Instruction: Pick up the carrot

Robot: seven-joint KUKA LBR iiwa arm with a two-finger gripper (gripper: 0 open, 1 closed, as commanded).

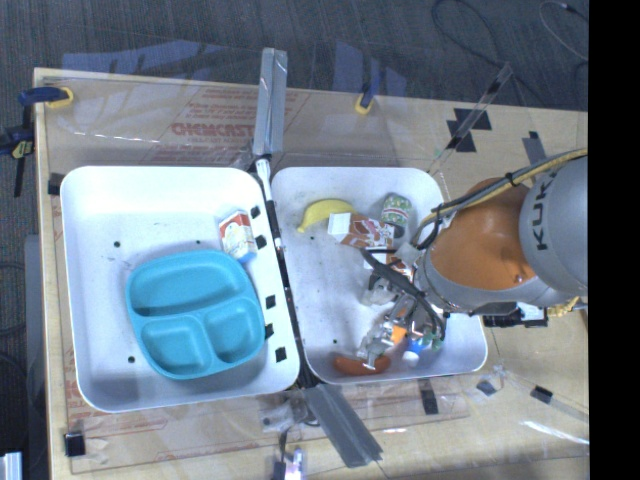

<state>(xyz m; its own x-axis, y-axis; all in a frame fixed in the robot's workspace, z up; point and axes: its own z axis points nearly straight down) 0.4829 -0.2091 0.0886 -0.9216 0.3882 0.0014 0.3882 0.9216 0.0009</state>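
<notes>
Crowding marks the right bin's (300,298) near edge: the gripper (385,340) hangs low over the carrot (400,334), just beside a sausage (360,365) at the rim. Its jaws look slightly parted, though clutter blurs them; I cannot tell any grip. Bare floor lies leftward.

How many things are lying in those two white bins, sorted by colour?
Blue: 1, the tray in the left bin.
Yellow: 1, the banana.
Red and white: 2, the carton and the packet.
Green: 1, the can.
Reddish brown: 1, the sausage.
Orange: 1, the carrot under the hand.
Total: 7.
</notes>
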